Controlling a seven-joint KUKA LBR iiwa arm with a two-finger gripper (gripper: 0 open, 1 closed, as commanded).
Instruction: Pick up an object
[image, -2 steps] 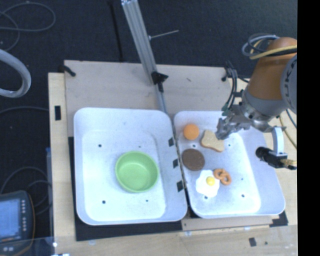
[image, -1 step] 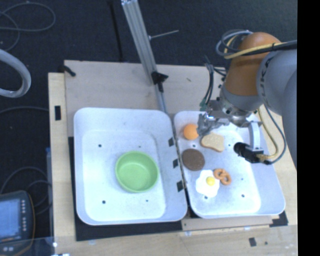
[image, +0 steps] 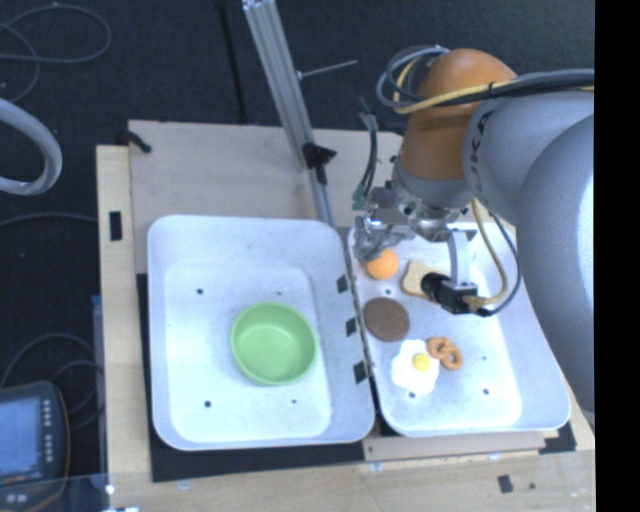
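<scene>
My gripper (image: 377, 243) hangs over the far left part of the right bin (image: 500, 400), just above a small orange ball (image: 381, 266). The ball seems to sit right under the fingers, and I cannot tell whether it is between them. A brown round cookie (image: 386, 319) lies in front of the ball. A fried egg toy (image: 415, 367) and a small pretzel (image: 445, 352) lie nearer the front. A tan piece (image: 412, 280) lies partly hidden beside a black part of the gripper.
The left bin (image: 190, 260) holds a green bowl (image: 273, 343). A metal pole (image: 285, 90) slants up behind the bins. The grey arm (image: 540, 170) covers the right bin's far right side.
</scene>
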